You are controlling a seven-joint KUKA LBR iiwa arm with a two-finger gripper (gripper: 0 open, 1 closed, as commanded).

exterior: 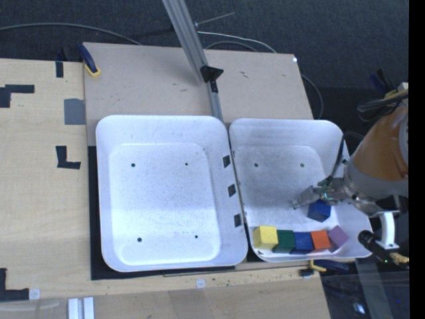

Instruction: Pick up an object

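My gripper [315, 197] hangs over the right side of the right bin [279, 145], at the end of the grey arm with its orange band [382, 155]. A blue cube [319, 211] sits directly beneath the gripper and touches its lower edge in this view; whether it is gripped or lying on the bin floor is unclear. Along the bin's front wall lies a row of blocks: yellow [267, 236], green [285, 240], blue [303, 242], orange [321, 239] and purple [338, 235].
The left bin [113, 178] stands beside the right one, their walls meeting in the middle. A slanted metal post [189, 35] rises behind the bins. Cables run over the dark floor at the back.
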